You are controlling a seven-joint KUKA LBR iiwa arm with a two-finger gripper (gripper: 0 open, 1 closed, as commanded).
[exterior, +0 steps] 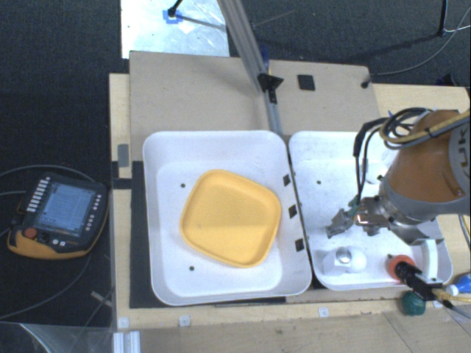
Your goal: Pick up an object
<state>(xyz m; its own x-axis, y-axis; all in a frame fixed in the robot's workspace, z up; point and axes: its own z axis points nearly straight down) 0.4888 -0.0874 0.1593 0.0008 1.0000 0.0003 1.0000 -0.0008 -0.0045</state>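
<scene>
**Yellow plate left, small pieces right: choosing what to lift**

Yellow plastic catches the eye first: a rounded-square yellow plate [231, 218] lies flat in the middle of the left white bin [163, 169], touching none of its walls. I am over the right white bin [313, 160], my grey arm with its orange band [427, 164] reaching in from the right. My gripper [346, 221] hangs low over the bin floor, pointing toward the divider between the bins. Whether it is released or clenched I cannot tell; nothing is visibly held in it.

Just below the gripper, near the bin's front wall, sits a small white rounded object [348, 259]. Further right, near the front corner, lies a small red-orange piece [398, 265], partly tucked beside my wrist.

I judge the white object the nearest target. To do this well I should centre over it before descending, keep clear of the front wall so neither side of the gripper catches the rim, and close only once low enough around it. Its rounded form may roll away if nudged off-centre, so a straight vertical approach seems wise.
</scene>
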